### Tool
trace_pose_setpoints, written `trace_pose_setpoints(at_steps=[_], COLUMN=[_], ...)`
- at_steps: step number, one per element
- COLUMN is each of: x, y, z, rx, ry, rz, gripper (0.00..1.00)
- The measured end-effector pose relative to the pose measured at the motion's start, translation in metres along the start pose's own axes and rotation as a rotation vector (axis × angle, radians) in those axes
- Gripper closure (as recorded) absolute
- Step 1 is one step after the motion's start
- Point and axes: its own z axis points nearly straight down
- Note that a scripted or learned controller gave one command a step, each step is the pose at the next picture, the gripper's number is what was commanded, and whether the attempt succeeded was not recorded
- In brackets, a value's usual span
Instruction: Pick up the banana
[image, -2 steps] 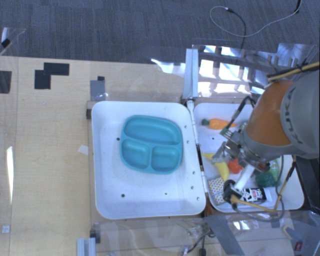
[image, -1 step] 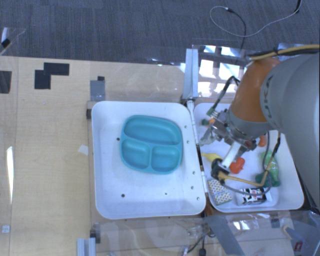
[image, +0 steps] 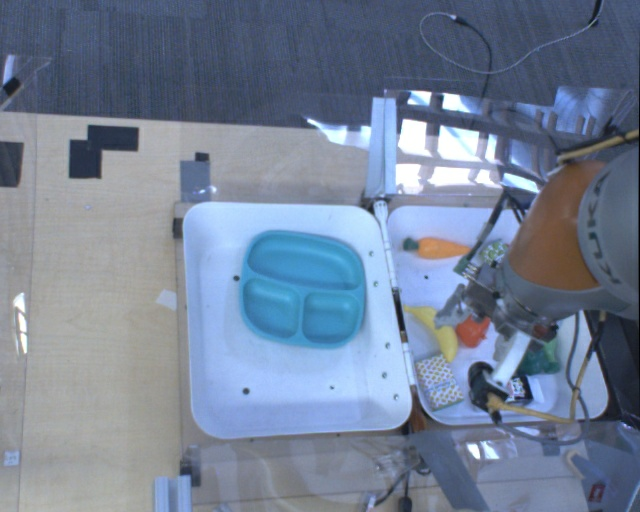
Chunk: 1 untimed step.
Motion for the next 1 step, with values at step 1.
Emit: trace_pose_setpoints(at_steps=[1], x=[0.0509], y=[0.0188], z=[0.0004], rx=[0.0], ry=[0.0], rz=[-0.012], gripper=[0.0])
